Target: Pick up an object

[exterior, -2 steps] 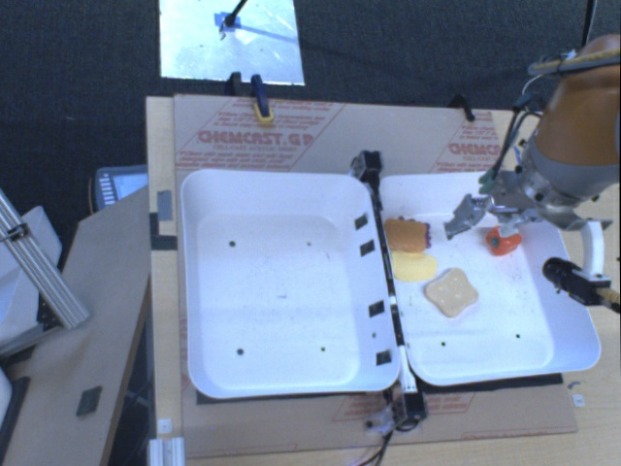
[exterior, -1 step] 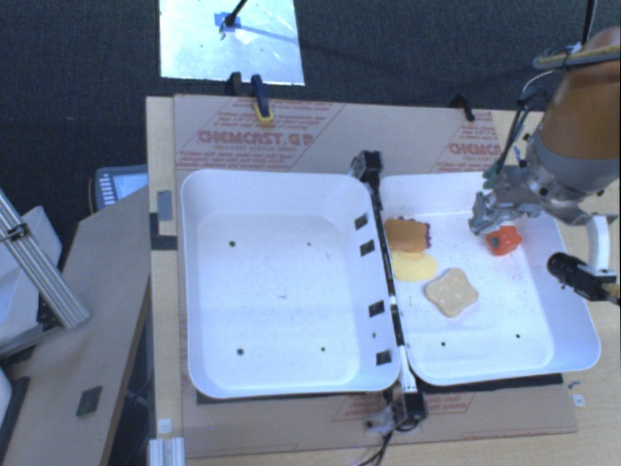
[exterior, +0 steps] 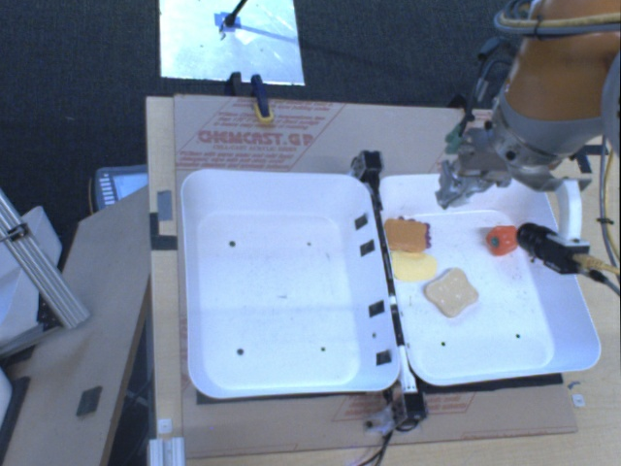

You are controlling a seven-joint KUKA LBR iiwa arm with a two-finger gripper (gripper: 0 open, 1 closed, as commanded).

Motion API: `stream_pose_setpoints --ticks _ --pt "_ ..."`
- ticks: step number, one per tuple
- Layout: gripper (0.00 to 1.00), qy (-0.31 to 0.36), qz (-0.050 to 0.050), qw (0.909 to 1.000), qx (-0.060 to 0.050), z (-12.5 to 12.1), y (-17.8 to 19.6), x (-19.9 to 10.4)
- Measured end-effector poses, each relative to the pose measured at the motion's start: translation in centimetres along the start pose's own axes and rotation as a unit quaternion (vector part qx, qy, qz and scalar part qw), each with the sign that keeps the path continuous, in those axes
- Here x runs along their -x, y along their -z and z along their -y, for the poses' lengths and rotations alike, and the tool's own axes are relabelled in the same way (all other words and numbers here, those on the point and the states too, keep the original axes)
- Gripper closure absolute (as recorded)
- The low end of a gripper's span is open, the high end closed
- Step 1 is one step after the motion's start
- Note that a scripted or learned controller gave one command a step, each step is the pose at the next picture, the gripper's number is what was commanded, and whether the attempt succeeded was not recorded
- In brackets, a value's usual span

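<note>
End effector (exterior: 454,194) over right bin (exterior: 529,314), orange-brown toy (exterior: 408,234) near it, not touching

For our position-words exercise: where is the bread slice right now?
In the camera view, the bread slice lies in the right-hand bin, near its middle, just right of and below the yellow disc.

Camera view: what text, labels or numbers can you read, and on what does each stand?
"CHEMCAST", followed by a few blurred characters: large red print on the cardboard sheet, behind the left bin.
Smaller red lines just above that word: too blurred to read.
Red print on the same sheet at its front edge: too small to read.
</note>
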State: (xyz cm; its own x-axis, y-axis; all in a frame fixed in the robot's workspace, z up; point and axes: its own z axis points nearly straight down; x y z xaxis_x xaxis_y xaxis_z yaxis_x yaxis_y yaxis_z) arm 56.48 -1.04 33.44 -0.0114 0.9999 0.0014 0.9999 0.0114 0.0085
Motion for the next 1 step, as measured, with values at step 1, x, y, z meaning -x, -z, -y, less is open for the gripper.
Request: stream_pose_setpoints --ticks 1 --pt "1.0 0.003 -0.002 1.0 0.0 4.93 5.84 -11.65"
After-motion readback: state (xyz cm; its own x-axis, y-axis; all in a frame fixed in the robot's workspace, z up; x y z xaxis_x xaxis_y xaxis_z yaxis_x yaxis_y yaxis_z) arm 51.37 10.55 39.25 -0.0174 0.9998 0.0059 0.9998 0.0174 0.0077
